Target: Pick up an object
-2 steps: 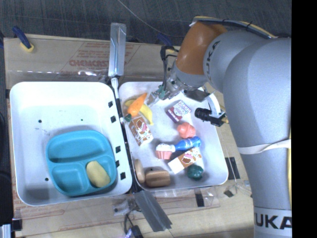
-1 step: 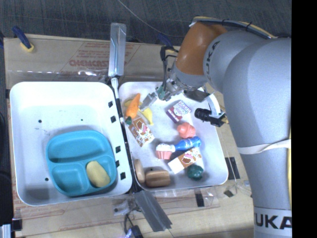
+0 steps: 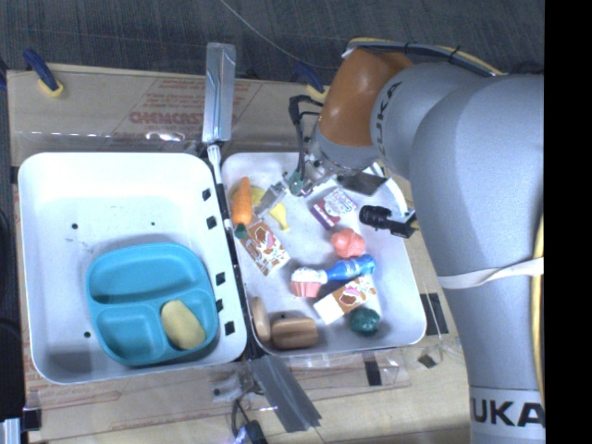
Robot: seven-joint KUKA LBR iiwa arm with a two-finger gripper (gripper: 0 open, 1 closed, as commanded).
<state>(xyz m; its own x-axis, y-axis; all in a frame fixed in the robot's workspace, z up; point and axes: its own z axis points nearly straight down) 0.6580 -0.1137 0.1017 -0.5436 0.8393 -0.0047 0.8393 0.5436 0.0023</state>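
Right bin (image 3: 407, 289) of small toys (image 3: 335, 272)

The grey arm (image 3: 444, 155) reaches in from the right, its orange band (image 3: 356, 100) over the right bin (image 3: 407, 276); the gripper (image 3: 298, 185) sits low near that bin's far edge, just beside a carrot (image 3: 241, 202) and a small yellow piece (image 3: 277, 215). Nearer lie a pink lump (image 3: 348, 242), a blue bottle (image 3: 350, 269), a green ball (image 3: 364, 320) and a brown bun (image 3: 293, 330); the left bin (image 3: 55, 183) holds a blue divided tray (image 3: 139, 280) with a yellow potato (image 3: 183, 325) in one compartment.
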